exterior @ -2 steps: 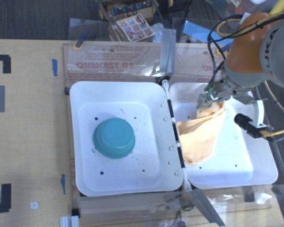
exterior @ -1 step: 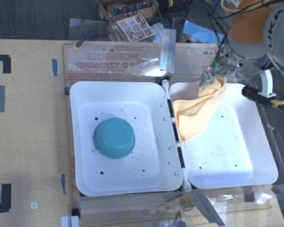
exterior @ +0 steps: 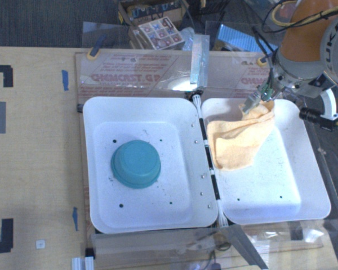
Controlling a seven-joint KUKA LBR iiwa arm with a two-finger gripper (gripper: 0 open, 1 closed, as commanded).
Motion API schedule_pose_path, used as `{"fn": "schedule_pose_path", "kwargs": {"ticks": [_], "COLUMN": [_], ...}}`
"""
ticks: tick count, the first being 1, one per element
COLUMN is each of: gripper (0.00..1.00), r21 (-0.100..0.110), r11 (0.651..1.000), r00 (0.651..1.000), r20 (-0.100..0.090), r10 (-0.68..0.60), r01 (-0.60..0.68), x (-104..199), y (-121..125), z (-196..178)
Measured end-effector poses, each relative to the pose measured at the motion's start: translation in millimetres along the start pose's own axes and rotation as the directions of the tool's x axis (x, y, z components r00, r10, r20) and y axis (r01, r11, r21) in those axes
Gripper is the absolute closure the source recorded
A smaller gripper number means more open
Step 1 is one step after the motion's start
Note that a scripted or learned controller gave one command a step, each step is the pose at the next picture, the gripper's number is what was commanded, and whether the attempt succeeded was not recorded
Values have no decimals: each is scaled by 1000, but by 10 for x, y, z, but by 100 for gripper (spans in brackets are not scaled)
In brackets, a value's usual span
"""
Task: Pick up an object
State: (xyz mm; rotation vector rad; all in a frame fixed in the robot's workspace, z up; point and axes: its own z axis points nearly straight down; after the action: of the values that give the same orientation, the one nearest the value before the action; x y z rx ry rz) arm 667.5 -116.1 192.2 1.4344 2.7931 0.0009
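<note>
A yellow cloth [exterior: 236, 142] lies in the right bin [exterior: 281, 201], against its left wall. Its far corner is pulled up and to the right, toward my gripper [exterior: 260, 100]. The gripper hangs over the bin's back edge, shut on that raised corner of the cloth. The rest of the cloth still drapes onto the bin floor. A teal bowl [exterior: 136, 163] sits upside down in the middle of the left bin [exterior: 101, 122], well away from the gripper.
The arm with its orange band [exterior: 312, 16] reaches in from the upper right. A clear plastic sheet [exterior: 141, 75] lies behind the bins, with cardboard boxes [exterior: 155, 21] beyond. A wooden bench top [exterior: 34, 151] extends to the left.
</note>
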Motion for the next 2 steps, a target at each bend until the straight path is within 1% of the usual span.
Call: {"fn": "schedule_pose_path", "kwargs": {"ticks": [1,2], "gripper": [0,0], "r21": [-1,-1], "r11": [1000,1000], "r00": [1000,1000], "r20": [1,2], "r10": [0,-7], "r01": [0,7], "x": [-1,54], "y": [2,36], "z": [-6,520]}}
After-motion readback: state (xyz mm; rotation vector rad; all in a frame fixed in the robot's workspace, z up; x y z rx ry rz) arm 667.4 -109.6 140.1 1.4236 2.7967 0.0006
